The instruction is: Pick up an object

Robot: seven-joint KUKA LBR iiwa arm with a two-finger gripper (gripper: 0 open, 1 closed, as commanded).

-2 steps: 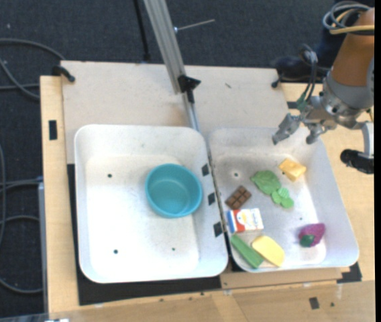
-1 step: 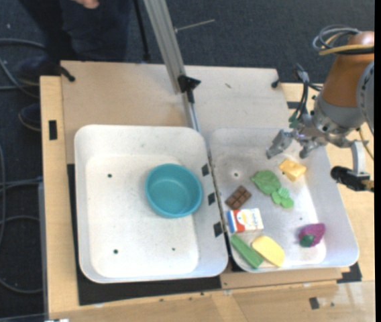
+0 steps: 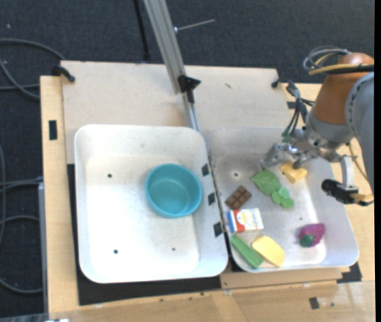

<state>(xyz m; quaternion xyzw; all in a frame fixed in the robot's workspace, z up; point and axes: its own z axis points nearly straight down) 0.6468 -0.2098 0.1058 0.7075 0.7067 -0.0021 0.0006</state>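
Note:
My gripper (image 3: 284,158) hangs over the far part of the right bin (image 3: 338,243), its fingers spread open with nothing between them. A yellow block (image 3: 294,174) lies just in front of it, close to the right finger. A green leafy toy (image 3: 266,180) and a smaller green piece (image 3: 284,198) lie just left of and in front of the block. Nearer the front are a brown chocolate bar (image 3: 238,196), a white carton with red and blue print (image 3: 245,220), a yellow wedge (image 3: 269,250), a green stick (image 3: 245,251) and a purple toy (image 3: 311,234).
The left bin (image 3: 96,247) holds a blue bowl (image 3: 173,190). A slanted metal post (image 3: 167,39) rises from the back, ending near the wall between the bins. Black cable loops hang off the arm at the right bin's rim (image 3: 341,190).

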